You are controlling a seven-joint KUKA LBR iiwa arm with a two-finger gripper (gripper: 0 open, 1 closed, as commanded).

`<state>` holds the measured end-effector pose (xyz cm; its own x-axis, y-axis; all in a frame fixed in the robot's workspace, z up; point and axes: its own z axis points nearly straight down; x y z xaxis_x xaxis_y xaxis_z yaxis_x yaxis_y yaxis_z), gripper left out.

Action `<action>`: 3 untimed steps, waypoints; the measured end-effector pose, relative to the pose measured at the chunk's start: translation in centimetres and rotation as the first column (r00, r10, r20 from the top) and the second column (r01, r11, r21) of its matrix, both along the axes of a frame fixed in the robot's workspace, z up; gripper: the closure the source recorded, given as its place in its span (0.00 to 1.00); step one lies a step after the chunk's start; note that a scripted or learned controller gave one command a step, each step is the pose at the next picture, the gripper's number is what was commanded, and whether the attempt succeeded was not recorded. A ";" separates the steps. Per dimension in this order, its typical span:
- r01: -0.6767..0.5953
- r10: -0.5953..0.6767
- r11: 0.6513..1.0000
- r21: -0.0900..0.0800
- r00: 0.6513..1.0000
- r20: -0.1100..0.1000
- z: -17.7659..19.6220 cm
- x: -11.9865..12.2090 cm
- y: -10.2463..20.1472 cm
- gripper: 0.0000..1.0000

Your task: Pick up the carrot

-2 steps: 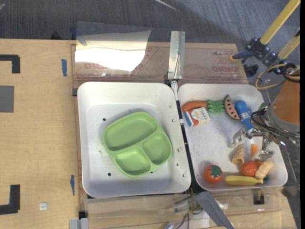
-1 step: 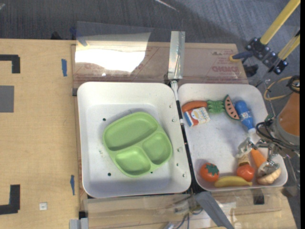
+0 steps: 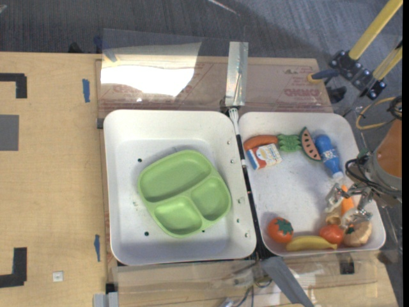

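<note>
The carrot (image 3: pixel 258 141) lies on its side at the back left of the right bin (image 3: pixel 300 190), orange body pointing left and green leaves (image 3: pixel 291 142) to the right. It rests against a small white carton (image 3: pixel 265 156). My gripper (image 3: pixel 349 200) hangs low over the bin's front right corner, well to the right of the carrot and nearer the front. Its fingers (image 3: pixel 333 197) stand apart, so it is open. A small orange piece (image 3: pixel 347 204) shows below the gap; whether the gripper touches it I cannot tell.
A watermelon slice (image 3: pixel 311 144) and a blue bottle (image 3: pixel 328 153) lie right of the carrot. A tomato (image 3: pixel 279 230), a banana (image 3: pixel 309 242), a red fruit (image 3: pixel 331 234) and a beige item (image 3: pixel 360 233) line the front wall. The left bin (image 3: pixel 121 171) holds a green divided plate (image 3: pixel 184 192).
</note>
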<state>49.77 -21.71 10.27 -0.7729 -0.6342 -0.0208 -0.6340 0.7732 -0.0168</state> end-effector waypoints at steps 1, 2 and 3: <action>-0.026 0.026 1.000 0.005 0.999 -0.019 -0.6 3.1 8.0 1.00; -0.363 0.363 0.932 -0.008 0.932 -0.012 -1.1 7.7 0.9 1.00; -0.366 0.366 0.931 -0.001 0.931 -0.013 -1.3 7.7 1.3 0.00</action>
